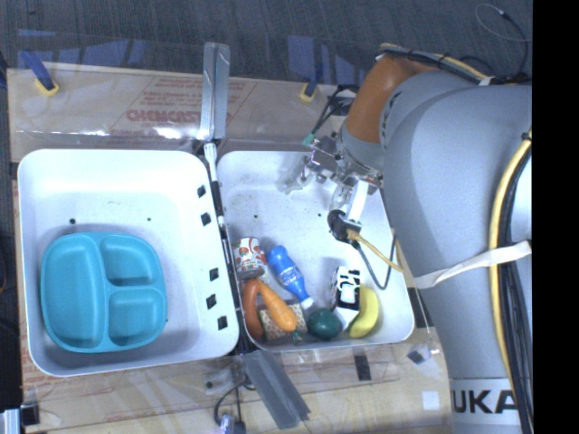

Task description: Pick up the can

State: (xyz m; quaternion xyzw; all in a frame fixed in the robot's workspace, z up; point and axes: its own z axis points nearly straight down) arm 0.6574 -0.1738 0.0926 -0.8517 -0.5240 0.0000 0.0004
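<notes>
Gripper [318, 168] sits over the upper part of the right bin [271, 188], near the far wall; can't tell its opening, nothing seen in it. Arm [443, 197] comes in from the right, orange band [375, 93] above the wrist, covering the bin's right side. Can [249, 257] lies lower down by the bin's left wall, well apart from the gripper. Blue bottle [288, 273] just right of the can, tilted. Carrot [271, 304] below them, green ball [324, 324] and banana [365, 313] along the near wall, small black-white item [347, 287] touching the banana. Left bin [54, 179] holds a blue tray [102, 289] in its lower left.
</notes>
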